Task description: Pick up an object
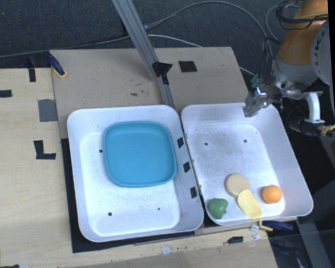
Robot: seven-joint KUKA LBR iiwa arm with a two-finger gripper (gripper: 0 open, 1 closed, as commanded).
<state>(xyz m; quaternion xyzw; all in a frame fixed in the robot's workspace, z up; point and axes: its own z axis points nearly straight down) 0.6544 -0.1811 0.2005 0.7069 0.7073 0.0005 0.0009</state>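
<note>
The gripper [256, 106] hangs over the far right corner of the right bin [225, 138], at the end of the grey arm [299, 47] that comes in from the right. It is small and dark against the bin's rim, and I cannot tell how it is set; nothing shows in it.

The things worth picking all lie at the near end of that same bin, well apart from the gripper. There is a green piece [218, 207] in the near left corner, close against the wall; a pale tan round piece [236, 183] a little further in; a yellow oblong piece [249, 204] just below the tan one and seemingly touching it; and an orange ball [271, 194] to the right, near the yellow piece but apart from it. The left bin [91, 182] holds a blue plate [139, 152], which lies flat and wide and looks a poor choice for a two-finger grasp.

The step in hand appears to be the approach: choosing a target and travelling to it. The orange ball seems the best bet, since it stands free on all sides, though a ball may roll if one side is struck first, so the descent should be centred squarely over it. The tan and yellow pair invite a muddled grasp, and the green piece leaves little room beside the wall. The arm needs to cross the bin's length before it comes down, keeping high enough to clear the rim.
</note>
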